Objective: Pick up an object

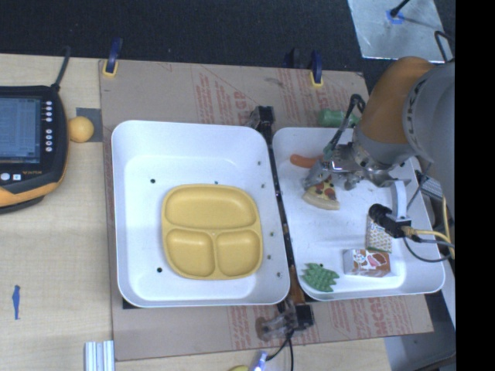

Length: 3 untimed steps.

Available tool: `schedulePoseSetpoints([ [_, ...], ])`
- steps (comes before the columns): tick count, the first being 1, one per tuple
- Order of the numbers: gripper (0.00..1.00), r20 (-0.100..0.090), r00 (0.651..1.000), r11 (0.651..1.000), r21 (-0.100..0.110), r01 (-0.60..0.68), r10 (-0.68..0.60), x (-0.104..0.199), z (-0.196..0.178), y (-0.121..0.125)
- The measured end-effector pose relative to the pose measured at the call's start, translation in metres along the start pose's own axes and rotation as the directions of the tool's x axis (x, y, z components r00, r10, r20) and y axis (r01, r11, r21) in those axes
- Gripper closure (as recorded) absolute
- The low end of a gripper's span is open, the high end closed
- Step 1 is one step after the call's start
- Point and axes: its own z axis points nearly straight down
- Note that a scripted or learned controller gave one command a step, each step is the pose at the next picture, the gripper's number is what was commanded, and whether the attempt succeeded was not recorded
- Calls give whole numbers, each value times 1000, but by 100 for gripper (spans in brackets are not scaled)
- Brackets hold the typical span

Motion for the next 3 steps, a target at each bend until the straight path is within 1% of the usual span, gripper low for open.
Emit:
schedulePoseSetpoints([
  [1, 0, -2, 1000, 1000, -2, 0, 0, 18, -1, 30],
  [2, 0, 0, 1000, 1000, 0, 0, 0, 6, 0, -11],
  [3, 0, -1, 1000, 1000, -2, 0, 0, 24, -1, 24],
])
